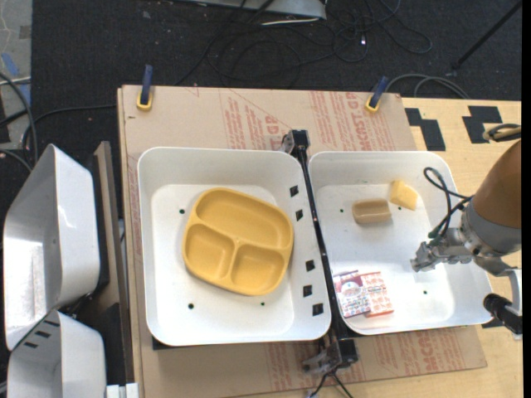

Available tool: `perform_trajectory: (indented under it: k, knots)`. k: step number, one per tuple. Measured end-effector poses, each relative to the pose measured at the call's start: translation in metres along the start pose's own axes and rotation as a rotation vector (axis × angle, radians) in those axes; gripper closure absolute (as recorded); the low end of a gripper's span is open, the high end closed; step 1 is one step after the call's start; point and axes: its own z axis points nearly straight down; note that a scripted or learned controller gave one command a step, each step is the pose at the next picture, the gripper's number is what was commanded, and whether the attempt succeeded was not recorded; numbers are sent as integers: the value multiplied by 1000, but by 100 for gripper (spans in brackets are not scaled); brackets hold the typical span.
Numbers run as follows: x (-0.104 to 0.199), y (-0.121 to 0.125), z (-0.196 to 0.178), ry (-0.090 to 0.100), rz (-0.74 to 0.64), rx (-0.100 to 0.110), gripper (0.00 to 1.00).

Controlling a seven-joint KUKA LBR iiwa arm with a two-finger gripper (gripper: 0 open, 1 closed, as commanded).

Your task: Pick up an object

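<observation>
The gripper [423,259] hangs low over the right bin [440,305], near its right wall, and I cannot tell how it stands, because it is small and dark from this angle. Nothing is seen in it, so I judge the step to be the reach for an object. The nearest candidate is the packet [365,293], a flat red-and-white thing lying at the front of this bin, close to the divider [314,230]; it is thin, so a pinch from above may slip over it. Farther back lies the tan block [372,212], and just beside it, toward the back right, the yellow wedge [404,195]; these two are near but seem apart. The block looks the easier choice: it is thicker, and there is free floor around it. To do it well, the gripper should come straight down centred on the block and keep away from the wedge. In the left bin [158,247] rests a yellow tray [238,240] with three compartments. Both bins sit on a cardboard sheet [249,110], held by two clamps at the far edge, and behind it cables lie on the dark floor.
</observation>
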Motion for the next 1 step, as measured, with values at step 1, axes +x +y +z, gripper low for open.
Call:
perform_trajectory:
  k: [1]
  knots:
    - [5, 1, -62, -2, -7, -5, 100]
